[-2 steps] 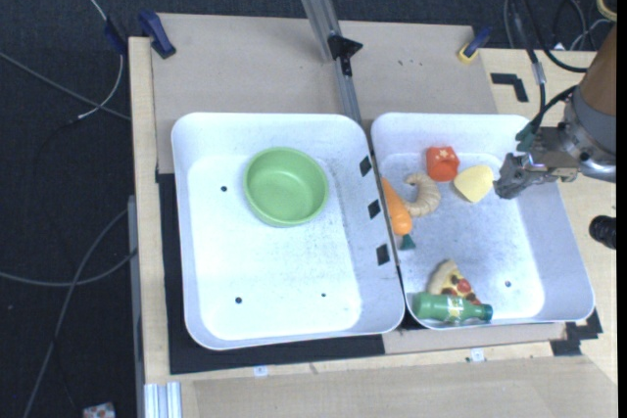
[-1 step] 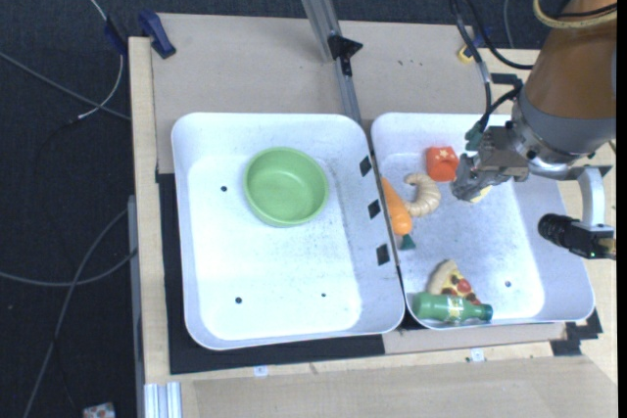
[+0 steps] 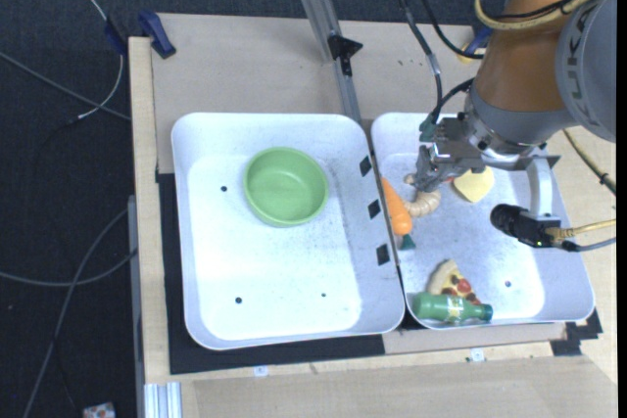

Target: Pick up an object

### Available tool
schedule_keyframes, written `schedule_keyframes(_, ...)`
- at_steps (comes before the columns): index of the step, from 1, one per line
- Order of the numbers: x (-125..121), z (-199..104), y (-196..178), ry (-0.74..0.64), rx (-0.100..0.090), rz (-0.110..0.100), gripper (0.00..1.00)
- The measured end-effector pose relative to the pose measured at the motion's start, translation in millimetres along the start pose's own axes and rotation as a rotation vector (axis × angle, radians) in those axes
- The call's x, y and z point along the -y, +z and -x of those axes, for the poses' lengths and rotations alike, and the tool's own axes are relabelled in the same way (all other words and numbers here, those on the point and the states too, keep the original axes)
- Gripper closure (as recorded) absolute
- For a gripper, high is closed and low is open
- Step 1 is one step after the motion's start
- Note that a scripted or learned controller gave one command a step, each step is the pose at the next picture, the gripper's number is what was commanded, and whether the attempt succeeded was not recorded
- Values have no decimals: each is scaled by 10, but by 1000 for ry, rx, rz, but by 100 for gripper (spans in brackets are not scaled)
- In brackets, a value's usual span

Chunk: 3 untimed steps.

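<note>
The gripper (image 3: 428,179) hung low in the right bin (image 3: 549,303); whether it was wide or narrow could not be told. A beige piece (image 3: 425,204) lay just under it, a carrot (image 3: 396,208) beside, and a bowl (image 3: 285,185) in the left bin (image 3: 211,294).

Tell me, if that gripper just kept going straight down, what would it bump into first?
Probably the small beige curved piece beside the carrot in the right bin; the gripper hangs just above it. Depth is hard to judge from this slanted view.

Bowl (image 3: 285,185) in L bin (image 3: 196,240); carrot (image 3: 396,207), bottle (image 3: 449,308) in R bin (image 3: 549,279).
</note>
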<state>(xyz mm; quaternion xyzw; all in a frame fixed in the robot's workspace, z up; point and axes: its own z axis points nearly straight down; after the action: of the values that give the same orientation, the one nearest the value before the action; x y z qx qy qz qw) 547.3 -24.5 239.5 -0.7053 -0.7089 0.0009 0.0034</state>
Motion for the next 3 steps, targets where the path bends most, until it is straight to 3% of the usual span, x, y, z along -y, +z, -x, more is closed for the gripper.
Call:
schedule_keyframes(1,-212,-545,112,0,3,10,100)
schedule_keyframes(2,-446,-1117,-24,-2,0,9,100)
schedule_keyframes(3,-556,-1209,54,3,3,9,100)
